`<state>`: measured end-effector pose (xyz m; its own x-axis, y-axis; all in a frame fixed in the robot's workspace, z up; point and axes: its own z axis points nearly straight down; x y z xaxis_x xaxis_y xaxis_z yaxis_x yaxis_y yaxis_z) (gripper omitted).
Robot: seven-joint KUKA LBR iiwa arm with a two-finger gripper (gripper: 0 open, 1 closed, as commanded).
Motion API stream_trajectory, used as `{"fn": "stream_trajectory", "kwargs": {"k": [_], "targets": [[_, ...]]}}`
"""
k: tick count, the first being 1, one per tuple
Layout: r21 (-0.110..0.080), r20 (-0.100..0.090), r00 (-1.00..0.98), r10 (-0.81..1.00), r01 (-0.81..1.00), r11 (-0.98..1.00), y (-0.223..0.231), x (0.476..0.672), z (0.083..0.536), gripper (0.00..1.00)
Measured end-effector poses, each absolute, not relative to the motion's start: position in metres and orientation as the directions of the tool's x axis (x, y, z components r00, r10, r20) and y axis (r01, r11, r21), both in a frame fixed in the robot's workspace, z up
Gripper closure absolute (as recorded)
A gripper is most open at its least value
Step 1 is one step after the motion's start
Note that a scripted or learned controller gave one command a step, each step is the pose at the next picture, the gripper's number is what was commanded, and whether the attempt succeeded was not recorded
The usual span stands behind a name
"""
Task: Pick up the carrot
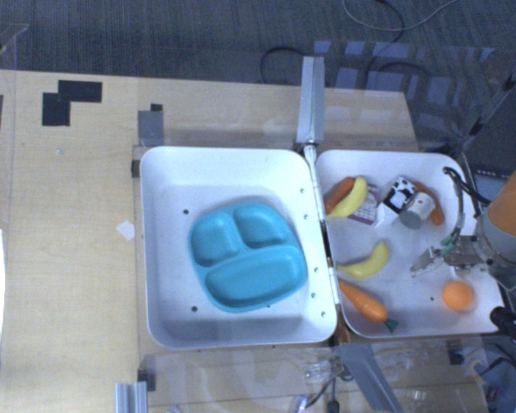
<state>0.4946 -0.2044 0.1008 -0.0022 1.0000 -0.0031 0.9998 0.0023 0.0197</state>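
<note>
Gripper (430, 261) hanging over right bin (430, 323), right of centre; we can't tell its state.

We're seeing carrot (362, 300) lying near bin's front-left corner, left of gripper and nearer front rim, just below banana (366, 261).

Long axis slanting: orange tip up-left, green stem end down-right toward front rim.
</note>
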Motion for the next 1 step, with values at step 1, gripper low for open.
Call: {"fn": "stream_trajectory", "kwargs": {"k": [1], "targets": [[0.015, -0.007, -0.230, 0.973, 0.973, 0.230, -0.2059, 0.4923, 0.0900, 0.00]]}}
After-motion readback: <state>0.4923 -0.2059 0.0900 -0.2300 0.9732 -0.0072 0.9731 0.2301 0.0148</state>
